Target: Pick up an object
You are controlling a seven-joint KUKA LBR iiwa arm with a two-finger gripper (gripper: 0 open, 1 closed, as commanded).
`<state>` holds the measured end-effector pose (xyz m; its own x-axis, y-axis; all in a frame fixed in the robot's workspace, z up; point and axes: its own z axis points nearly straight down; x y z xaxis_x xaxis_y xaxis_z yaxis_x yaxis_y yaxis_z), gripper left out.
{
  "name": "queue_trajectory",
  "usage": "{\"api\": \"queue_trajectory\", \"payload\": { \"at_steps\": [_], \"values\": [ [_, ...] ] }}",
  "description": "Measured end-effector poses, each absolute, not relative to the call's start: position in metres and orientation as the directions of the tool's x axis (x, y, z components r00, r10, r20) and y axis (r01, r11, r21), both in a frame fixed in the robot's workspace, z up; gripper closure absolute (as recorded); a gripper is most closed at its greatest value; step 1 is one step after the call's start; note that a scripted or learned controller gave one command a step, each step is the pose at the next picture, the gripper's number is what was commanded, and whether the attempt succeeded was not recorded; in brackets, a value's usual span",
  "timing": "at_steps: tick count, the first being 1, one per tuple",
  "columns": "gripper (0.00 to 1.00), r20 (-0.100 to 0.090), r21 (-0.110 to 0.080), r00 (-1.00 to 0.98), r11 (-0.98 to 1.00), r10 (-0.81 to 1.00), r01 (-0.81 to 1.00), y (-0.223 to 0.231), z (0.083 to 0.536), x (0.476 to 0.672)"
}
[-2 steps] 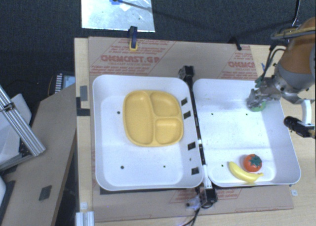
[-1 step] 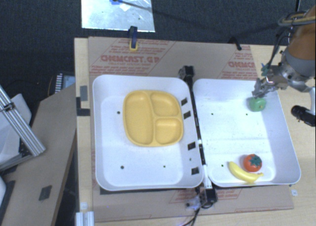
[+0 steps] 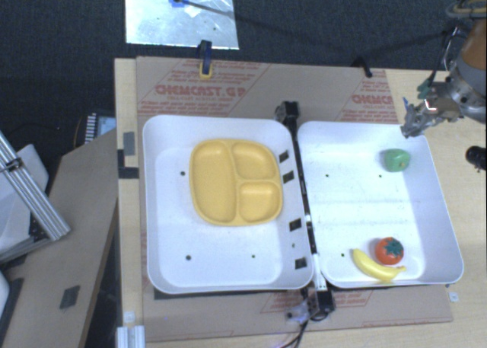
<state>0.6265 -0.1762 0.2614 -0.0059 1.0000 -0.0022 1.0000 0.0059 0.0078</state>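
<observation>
Hand (image 3: 415, 120) hovers above right bin's (image 3: 358, 209) far corner, near green object (image 3: 396, 160); its opening I cannot tell.

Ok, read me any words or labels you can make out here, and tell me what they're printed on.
"CHEMCAST GP": red print on the brown sheet behind the left bin.
A second red print on the sheet near the right bin: likely the same, too blurred to read.
</observation>
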Motion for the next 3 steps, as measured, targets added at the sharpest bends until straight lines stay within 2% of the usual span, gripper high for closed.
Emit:
{"api": "queue_trajectory", "payload": {
  "at_steps": [3],
  "values": [
    [1.0,0.002,0.0,-0.01,0.01,1.0,1.0,-0.015,0.25,0.602]
  ]
}}
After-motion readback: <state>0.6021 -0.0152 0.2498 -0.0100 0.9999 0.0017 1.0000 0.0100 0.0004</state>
